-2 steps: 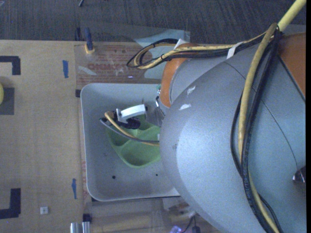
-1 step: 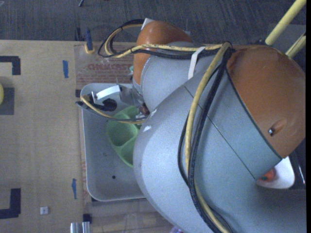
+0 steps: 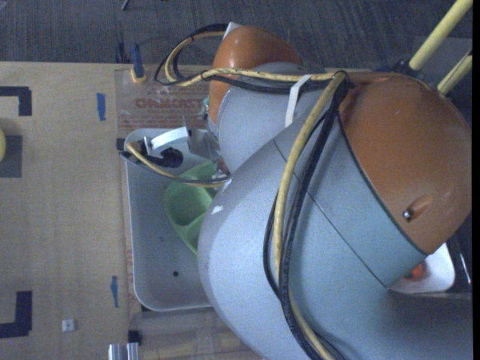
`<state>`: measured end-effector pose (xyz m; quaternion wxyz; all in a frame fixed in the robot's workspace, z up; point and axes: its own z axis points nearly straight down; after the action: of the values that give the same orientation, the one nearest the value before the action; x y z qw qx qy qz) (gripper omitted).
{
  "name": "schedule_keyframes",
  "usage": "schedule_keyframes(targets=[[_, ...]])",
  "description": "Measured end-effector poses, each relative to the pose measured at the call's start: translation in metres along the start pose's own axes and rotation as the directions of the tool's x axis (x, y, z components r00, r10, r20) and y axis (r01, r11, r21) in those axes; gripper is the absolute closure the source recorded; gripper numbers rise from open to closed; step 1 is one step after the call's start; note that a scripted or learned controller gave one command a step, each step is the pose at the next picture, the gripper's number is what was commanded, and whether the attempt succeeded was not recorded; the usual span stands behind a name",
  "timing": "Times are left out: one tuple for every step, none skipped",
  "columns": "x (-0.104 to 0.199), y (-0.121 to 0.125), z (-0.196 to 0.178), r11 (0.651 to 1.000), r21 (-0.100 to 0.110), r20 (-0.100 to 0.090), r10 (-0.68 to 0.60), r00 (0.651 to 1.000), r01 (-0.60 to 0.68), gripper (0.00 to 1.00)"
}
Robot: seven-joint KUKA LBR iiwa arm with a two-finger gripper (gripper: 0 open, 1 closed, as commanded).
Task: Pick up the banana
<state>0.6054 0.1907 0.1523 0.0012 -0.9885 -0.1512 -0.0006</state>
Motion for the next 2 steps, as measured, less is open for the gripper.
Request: schedule_keyframes(targets=[[-0.054,0.024,0.056,0.993,0.001,0.007,-0.12,0.993,0.12,1.0],[-0.049,-0.026,-0.059,0.995,-0.002,0.001,0.105,0.995,-0.105,1.0]])
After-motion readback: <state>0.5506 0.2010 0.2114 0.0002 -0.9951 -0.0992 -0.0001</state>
